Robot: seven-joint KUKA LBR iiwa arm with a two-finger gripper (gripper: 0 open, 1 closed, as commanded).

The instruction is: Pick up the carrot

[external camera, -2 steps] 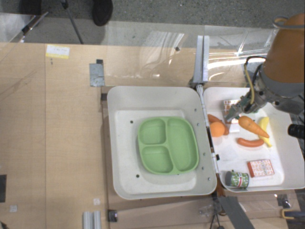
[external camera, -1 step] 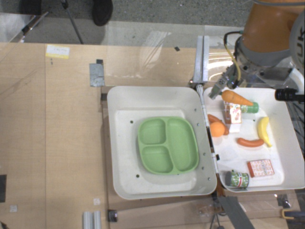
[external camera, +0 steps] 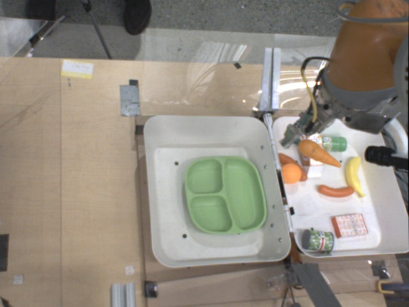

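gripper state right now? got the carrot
gripper: cannot be told; it sits right beside the carrot in the right bin.

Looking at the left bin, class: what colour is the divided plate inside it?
Light green; the divided plate shows best in the overhead camera view.

The arm [external camera: 367,50] hides the right bin's [external camera: 383,235] far corner.

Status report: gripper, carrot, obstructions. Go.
Gripper low over right bin, beside carrot's blunt end. Carrot lying free, not held. Orange and green can crowd it.
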